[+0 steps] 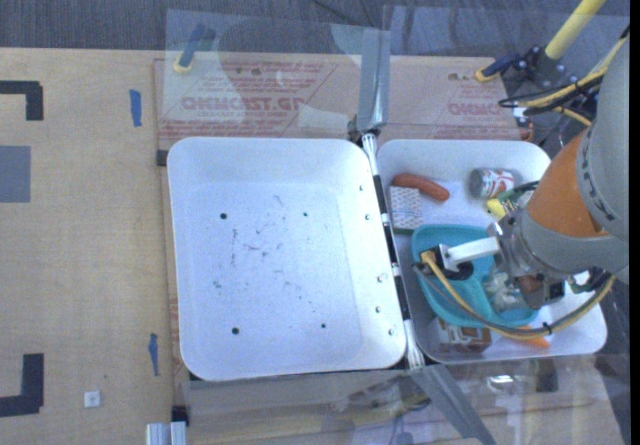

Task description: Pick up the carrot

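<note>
An orange-red, elongated piece that looks like the carrot point(420, 187) lies flat near the far left of the right bin point(460, 149). My gripper point(503, 283) hangs low over a teal bowl point(452, 285) in the bin's near half. It is well to the right of and nearer than the carrot, and not touching it. The grey arm with its orange band point(562, 201) covers the bin's right side. A small orange tip point(538, 341) pokes out under the arm's yellow cable at the bin's near edge. I cannot tell what that tip is.
A silver can point(492, 181) lies just right of the carrot. A grey textured square point(404, 205) sits just in front of it. A small brown item point(465, 336) rests at the bin's near edge. The left bin point(190, 233) adjoins it. Cables and a yellow pole point(590, 3) stand at the far right.
</note>
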Robot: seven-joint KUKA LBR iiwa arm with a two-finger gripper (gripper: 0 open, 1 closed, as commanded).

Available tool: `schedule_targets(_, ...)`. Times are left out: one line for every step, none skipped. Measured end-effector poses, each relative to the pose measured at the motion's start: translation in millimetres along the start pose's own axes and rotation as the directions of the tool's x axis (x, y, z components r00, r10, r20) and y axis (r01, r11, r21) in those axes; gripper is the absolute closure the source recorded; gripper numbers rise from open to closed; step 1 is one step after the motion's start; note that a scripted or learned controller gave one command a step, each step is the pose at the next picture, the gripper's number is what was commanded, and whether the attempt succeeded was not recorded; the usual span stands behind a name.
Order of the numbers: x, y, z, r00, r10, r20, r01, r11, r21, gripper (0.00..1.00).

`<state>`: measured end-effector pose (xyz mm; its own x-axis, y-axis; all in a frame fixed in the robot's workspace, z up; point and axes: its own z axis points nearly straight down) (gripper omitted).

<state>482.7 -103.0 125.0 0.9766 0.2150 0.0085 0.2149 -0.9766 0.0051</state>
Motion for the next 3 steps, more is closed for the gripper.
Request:
schedule_targets(26.5, -26.8, -163.9, 1.0, 0.011, 0.01, -0.011, 1.0, 0.006, 1.0)
schedule_targets(26.4, -27.4, -163.3, 1.0, 0.01, 0.012, -0.01, 1.0, 0.007, 0.0)
schedule_targets(39.7, 28.2, -85.0, 0.998, -0.06, 0.013, 0.06, 0.998, 0.01, 0.0)
